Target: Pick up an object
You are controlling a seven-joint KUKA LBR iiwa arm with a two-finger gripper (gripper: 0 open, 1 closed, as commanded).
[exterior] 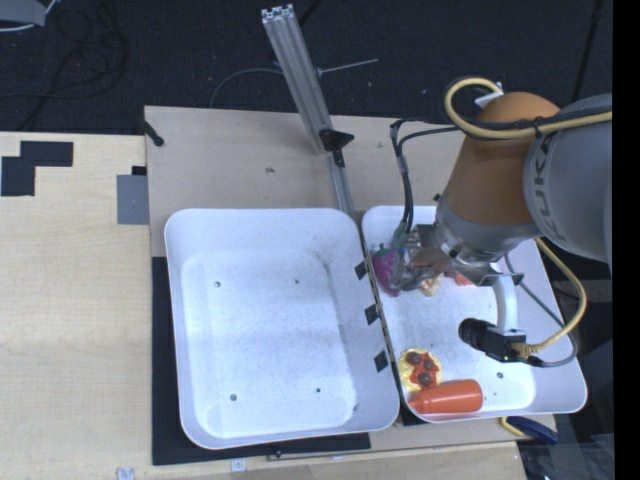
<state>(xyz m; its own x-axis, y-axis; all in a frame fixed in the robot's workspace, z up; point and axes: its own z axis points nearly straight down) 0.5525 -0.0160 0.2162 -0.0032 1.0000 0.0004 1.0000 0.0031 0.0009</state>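
Gripper low in right bin, over purple object.
Gripper at the right bin's far-left corner, touching a rounded purple object; grip state cannot tell. Smooth orange cylinder and yellow lumpy piece lie at that bin's near edge.

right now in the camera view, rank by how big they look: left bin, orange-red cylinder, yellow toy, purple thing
1. left bin, by far
2. orange-red cylinder
3. yellow toy
4. purple thing; it is partly hidden by the tool, so its rank against the yellow toy is unsure.
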